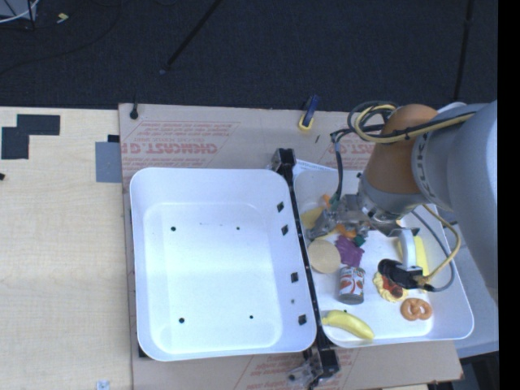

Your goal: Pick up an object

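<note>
Small toys — a purple piece [350,252], can [351,284] and banana [348,324] — lie in the right bin [455,327] below the gripper [341,214]; finger state unclear. Left bin [162,218] sits beside, on a cardboard-covered bench [203,140].

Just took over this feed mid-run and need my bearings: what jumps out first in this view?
The big grey arm with its orange band reaches in from the right, its gripper down among the clutter at the top of the right-hand white bin. That bin holds the small things: a yellow plastic banana at its front edge, a red-and-white can standing mid-bin, a round tan disc and a brown pretzel. The left-hand white bin sits alongside.
</note>
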Controlling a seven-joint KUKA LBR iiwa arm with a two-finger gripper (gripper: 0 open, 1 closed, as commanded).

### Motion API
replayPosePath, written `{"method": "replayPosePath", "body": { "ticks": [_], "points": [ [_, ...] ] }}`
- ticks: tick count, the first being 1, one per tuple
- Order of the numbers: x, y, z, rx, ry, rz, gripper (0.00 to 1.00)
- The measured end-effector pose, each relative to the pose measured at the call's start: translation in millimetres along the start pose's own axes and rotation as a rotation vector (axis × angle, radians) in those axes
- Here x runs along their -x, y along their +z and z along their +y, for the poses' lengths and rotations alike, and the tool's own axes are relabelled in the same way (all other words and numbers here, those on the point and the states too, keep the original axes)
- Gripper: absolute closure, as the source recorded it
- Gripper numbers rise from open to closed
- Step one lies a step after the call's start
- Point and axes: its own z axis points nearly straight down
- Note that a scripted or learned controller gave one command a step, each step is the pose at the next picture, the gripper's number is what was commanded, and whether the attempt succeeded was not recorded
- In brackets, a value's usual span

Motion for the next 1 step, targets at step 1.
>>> {"method": "replayPosePath", "body": {
  "ticks": [1],
  "points": [
    [4.1, -15.6, 1.2, 0.003, 0.006, -0.002, 1.0]
  ]
}}
